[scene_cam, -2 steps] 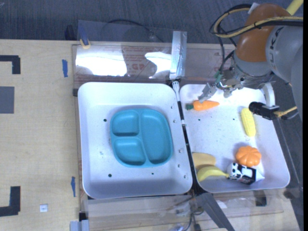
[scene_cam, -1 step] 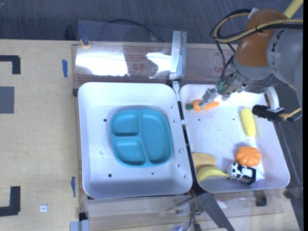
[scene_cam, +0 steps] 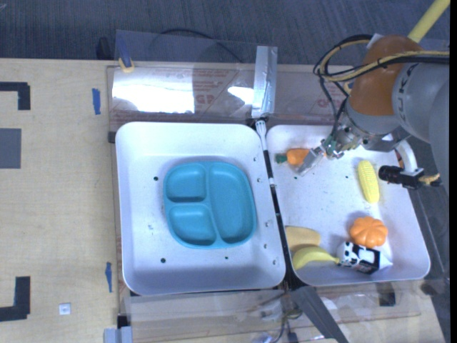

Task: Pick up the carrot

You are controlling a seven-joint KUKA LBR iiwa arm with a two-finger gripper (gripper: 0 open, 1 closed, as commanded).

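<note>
Two white bins side by side on counter. Carrot (scene_cam: 297,156) in right bin (scene_cam: 407,259), near far left corner, against the jaws (scene_cam: 311,161). Jaws state: cannot tell. Nearby: corn (scene_cam: 368,181), small pumpkin (scene_cam: 368,231), banana (scene_cam: 308,245).

The pincer (scene_cam: 312,161) hangs low in the right bin (scene_cam: 400,270), just beside the carrot (scene_cam: 295,156); the left bin (scene_cam: 136,191) holds a blue tray (scene_cam: 209,203).

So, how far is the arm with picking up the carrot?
Done: the gripper has reached the right bin and sits right beside the carrot near the bin's upper left corner. In hand: closing in on it; a grasp cannot be confirmed. Left: gripping and lifting, since the carrot lies on the bin floor.
</note>
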